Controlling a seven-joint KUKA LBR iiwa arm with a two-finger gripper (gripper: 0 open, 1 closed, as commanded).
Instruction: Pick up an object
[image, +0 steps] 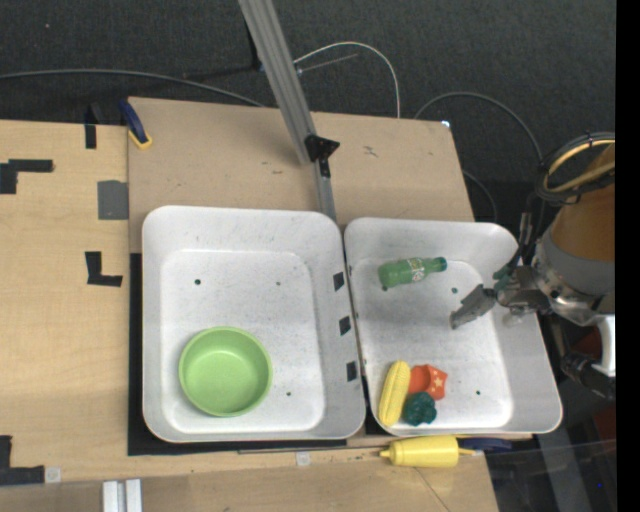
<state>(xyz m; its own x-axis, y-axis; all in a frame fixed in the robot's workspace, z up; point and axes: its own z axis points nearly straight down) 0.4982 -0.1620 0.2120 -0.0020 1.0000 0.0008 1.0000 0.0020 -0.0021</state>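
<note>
Near edge of right bin: yellow corn, orange toy, dark green toy, clustered; gripper above bin floor, fingers parted, holding nothing; green bottle lying farther back.

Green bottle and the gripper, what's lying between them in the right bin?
Nothing: in the camera view only bare white bin floor separates the green bottle from the gripper, which hangs to the bottle's lower right.
</note>
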